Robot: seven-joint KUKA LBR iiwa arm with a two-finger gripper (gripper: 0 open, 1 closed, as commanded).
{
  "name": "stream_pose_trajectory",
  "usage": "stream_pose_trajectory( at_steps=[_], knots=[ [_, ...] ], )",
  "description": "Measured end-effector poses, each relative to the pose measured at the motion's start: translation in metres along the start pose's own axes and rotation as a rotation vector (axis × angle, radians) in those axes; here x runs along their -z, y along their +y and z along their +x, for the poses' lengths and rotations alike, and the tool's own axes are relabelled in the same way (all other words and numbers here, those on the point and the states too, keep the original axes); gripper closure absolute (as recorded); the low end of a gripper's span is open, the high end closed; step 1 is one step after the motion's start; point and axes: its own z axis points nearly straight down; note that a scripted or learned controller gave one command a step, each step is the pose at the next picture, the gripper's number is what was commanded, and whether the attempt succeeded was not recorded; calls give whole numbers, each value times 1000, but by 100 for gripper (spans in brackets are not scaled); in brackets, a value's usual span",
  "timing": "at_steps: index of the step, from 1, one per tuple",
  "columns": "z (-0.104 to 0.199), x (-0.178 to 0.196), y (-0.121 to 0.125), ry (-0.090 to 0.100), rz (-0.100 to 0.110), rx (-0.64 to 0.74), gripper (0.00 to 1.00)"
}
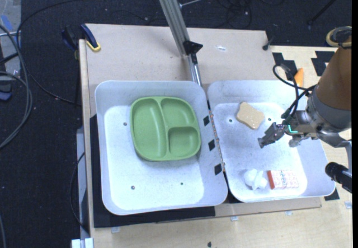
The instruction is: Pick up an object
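In the right bin (235, 191) lie a tan bread-like slice (250, 115) near the back, a small white crumpled object (255, 179) at the front, and a red-and-white box (286, 179) beside it. My gripper (269, 136) hangs over the middle of this bin, just to the right and front of the tan slice and above the white object and the box. Nothing shows between its fingers. The arm comes in from the right.
The left bin (112, 185) holds a green divided plate (165, 128). A slanted metal pole (173, 12) runs down to the gap between the bins. Black clips (212, 143) sit on the rim between the two bins. An orange item (299, 76) lies beyond the right bin.
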Motion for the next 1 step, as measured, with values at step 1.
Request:
stream_pose_trajectory(
  at_steps=[1],
  knots=[
    [0, 0, 0, 0, 0, 0, 0]
  ],
)
